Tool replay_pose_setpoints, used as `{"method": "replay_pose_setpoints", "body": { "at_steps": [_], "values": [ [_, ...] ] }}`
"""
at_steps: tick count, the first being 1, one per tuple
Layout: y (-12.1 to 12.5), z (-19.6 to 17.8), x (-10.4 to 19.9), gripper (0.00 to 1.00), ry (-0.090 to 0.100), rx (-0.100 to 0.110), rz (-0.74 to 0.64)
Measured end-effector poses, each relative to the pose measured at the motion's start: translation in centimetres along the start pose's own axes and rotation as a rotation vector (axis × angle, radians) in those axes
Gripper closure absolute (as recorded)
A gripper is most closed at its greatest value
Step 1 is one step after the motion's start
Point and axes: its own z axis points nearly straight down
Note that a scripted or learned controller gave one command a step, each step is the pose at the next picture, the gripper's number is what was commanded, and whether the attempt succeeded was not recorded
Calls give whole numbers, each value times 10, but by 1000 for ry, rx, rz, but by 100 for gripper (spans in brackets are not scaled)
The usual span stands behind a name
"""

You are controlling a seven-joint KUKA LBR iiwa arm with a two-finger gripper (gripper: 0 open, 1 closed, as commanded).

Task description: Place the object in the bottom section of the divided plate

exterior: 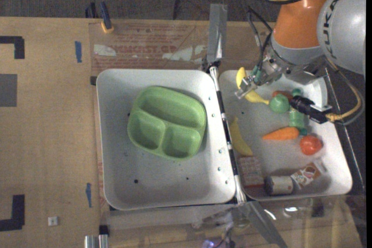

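Observation:
The green divided plate (167, 122) lies in the left white bin (116, 171), with one long section on its far side and two smaller ones nearer the front. My gripper (251, 82) hangs over the far left corner of the right bin (340, 177). A small yellow piece (240, 76) shows right beside its tip, and another yellow piece (256, 98) lies just below it. The wrist hides how the gripper meets them.
The right bin holds a yellow banana (239, 139) along its left wall, a carrot (281, 135), a red tomato (311, 144), green toys (280, 104), a can (279, 184) and a small packet (306, 173). A metal divider (224, 125) separates the bins.

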Motion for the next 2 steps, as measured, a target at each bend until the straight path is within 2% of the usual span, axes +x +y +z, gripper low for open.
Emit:
{"method": "replay_pose_setpoints", "body": {
  "at_steps": [1,2],
  "values": [
    [20,-27,83,100,1,1,18],
    [48,-34,129,100,-1,-2,-161]
  ]
}}
